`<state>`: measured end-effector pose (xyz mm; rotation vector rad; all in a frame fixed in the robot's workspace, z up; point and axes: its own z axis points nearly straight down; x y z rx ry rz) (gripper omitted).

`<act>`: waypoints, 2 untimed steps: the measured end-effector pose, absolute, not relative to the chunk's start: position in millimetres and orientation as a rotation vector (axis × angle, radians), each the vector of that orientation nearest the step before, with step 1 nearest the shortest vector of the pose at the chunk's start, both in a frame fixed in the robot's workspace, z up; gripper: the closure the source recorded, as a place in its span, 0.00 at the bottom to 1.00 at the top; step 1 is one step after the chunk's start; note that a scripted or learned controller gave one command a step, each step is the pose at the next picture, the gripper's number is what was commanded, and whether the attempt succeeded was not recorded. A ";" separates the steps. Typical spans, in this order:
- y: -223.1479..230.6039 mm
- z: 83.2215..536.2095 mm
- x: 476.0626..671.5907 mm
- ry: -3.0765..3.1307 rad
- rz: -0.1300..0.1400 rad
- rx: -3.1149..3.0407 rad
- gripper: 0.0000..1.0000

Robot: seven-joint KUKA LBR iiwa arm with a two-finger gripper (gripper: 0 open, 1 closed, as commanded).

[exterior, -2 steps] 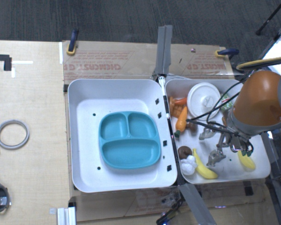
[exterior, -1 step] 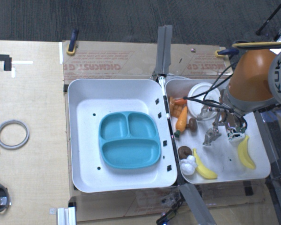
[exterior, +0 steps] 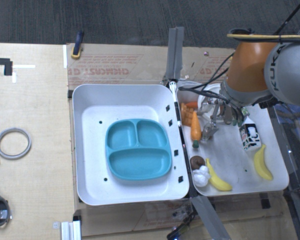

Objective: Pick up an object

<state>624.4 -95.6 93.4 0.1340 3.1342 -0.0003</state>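
Hovering low over the upper part of the right bin [exterior: 277, 149], the gripper [exterior: 211, 126] is being held beside the carrot [exterior: 195, 126], on that object's right; how it is set cannot be told, since the metal parts are blurring together under the wrist, and nothing is being seen in its grasp. The carrot is lying lengthwise along the bin's left wall, with an orange block [exterior: 188, 115] pressed against its upper end.

For a clean pick, the tool is best being centred over the carrot's thick middle and turned across its length, because the nearby wall is leaving little room on that side, by this reading. A straight descent is being favoured, so that the orange block is not being nudged.

Farther out, a small dark-and-white carton [exterior: 250, 136] is lying near the arm [exterior: 260, 69]. One banana [exterior: 262, 163] is lying toward the right edge, a second banana [exterior: 218, 178] at the front, touching a white lumpy object [exterior: 200, 176] and close to a brown round object [exterior: 197, 161]. In the left bin [exterior: 85, 134] a teal divided plate [exterior: 138, 149] is resting.
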 end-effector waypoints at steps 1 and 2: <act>-161.4 98.0 556.1 3.138 -0.001 0.028 0.00; -222.2 152.2 621.6 3.133 -0.002 0.109 0.00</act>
